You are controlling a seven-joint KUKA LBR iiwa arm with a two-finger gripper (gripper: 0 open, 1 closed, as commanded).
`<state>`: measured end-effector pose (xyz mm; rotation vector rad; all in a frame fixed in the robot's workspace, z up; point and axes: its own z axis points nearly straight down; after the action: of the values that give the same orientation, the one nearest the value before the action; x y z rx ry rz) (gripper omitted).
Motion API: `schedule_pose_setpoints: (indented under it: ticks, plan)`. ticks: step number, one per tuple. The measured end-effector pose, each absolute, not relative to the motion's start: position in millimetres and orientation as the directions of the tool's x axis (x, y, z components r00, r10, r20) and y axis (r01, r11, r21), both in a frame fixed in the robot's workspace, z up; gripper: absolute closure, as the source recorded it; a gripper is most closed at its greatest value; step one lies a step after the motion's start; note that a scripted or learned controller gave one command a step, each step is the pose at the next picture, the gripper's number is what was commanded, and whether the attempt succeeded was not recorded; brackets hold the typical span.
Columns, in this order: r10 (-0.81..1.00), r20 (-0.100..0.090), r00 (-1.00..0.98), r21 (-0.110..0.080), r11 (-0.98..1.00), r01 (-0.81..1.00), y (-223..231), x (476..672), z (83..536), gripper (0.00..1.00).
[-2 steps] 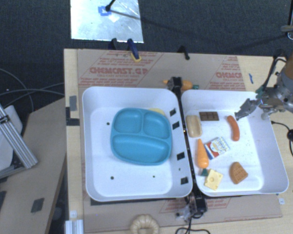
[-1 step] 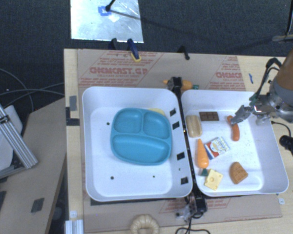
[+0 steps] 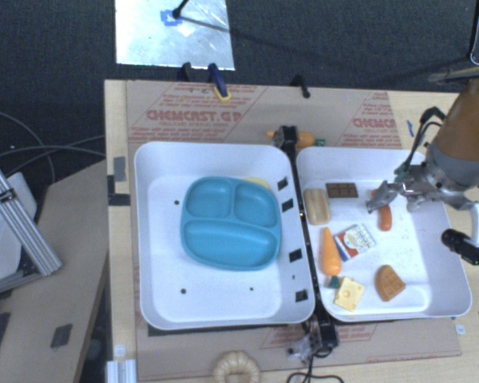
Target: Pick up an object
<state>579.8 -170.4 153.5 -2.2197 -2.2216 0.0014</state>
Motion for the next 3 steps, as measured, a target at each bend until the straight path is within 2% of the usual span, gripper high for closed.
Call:
schedule_pose_setpoints:
  ticks: [2, 3]
  plan:
    - [1.0, 0.0, 0.0, 0.0, 0.0, 1.0, -168, 581.1, 84, 0.0]
    - [1.0, 0.0, 0.0, 0.003, 0.0, 1.0, -169, 581.9, 95, 1.0]
